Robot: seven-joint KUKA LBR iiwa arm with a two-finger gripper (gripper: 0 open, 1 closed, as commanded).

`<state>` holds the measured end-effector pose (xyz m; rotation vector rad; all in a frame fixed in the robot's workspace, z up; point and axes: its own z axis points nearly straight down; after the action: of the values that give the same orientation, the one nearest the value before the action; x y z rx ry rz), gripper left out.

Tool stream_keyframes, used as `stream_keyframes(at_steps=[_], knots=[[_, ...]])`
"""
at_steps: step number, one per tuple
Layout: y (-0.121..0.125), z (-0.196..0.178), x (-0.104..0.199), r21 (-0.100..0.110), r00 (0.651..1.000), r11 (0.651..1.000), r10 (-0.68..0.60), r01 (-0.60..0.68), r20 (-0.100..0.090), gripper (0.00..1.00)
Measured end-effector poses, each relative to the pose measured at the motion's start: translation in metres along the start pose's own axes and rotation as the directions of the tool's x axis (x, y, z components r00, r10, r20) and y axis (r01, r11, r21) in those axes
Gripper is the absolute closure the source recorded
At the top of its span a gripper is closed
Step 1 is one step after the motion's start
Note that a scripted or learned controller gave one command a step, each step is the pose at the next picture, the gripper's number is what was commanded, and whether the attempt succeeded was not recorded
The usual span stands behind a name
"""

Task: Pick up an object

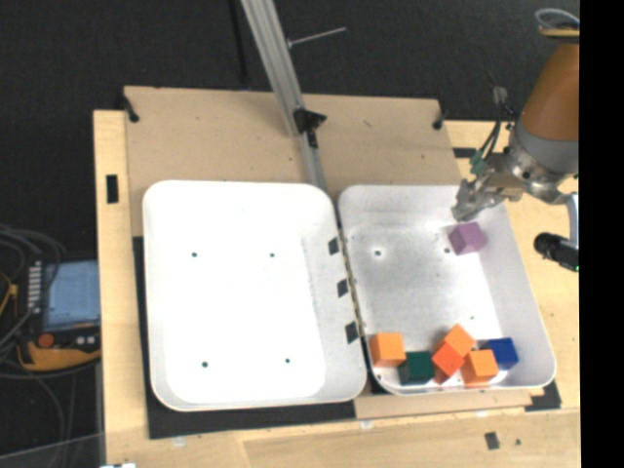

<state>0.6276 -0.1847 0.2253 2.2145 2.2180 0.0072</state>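
So the gripper (475,199) is hanging at about 1 o'clock in the right bin (409,271), just above a purple block (467,238). Honestly can't tell how its grip stands or if it's got anything. Other blocks (448,354) are bunched at 6 o'clock along the near wall.

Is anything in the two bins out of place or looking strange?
Nothing looks damaged or spilled. One purple cube lies apart, near the gripper in the right bin, while the other cubes crowd along that bin's near wall.
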Motion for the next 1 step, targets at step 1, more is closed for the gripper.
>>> stream_keyframes(at_steps=[1], knots=[[0.0010,-0.0076,-0.0003,0.005,1.000,1.000,-0.004,0.004,-0.002,1.00]])
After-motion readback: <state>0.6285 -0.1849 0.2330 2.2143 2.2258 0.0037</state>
